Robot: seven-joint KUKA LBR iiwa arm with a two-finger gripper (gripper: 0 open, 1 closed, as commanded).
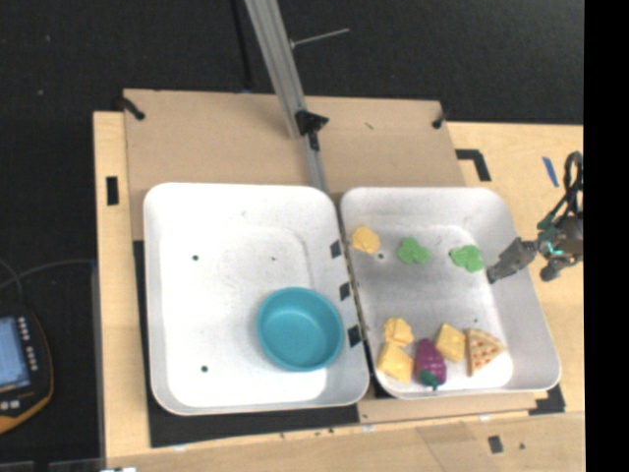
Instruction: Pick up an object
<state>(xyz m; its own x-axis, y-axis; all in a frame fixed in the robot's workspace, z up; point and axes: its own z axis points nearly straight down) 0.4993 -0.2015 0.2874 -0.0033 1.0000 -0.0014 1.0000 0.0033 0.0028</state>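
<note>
The right bin (432,205) holds several small toy foods. There is a yellow piece (366,240) at the back left, then two green pieces (414,253) (467,258) in a row. Along the front lie two yellow chunks (397,330) (395,364), a purple item (429,362), a yellow cube (450,342) and a pizza-like wedge (482,349). My gripper (531,265) hangs at the bin's right rim, just right of the second green piece. It is open with nothing between its fingers.
The left bin (197,224) holds a blue bowl (298,327) near its front right corner. A grey metal pole (280,67) slants in from the back to the gap between the bins. A handheld controller (20,362) lies at the far left.
</note>
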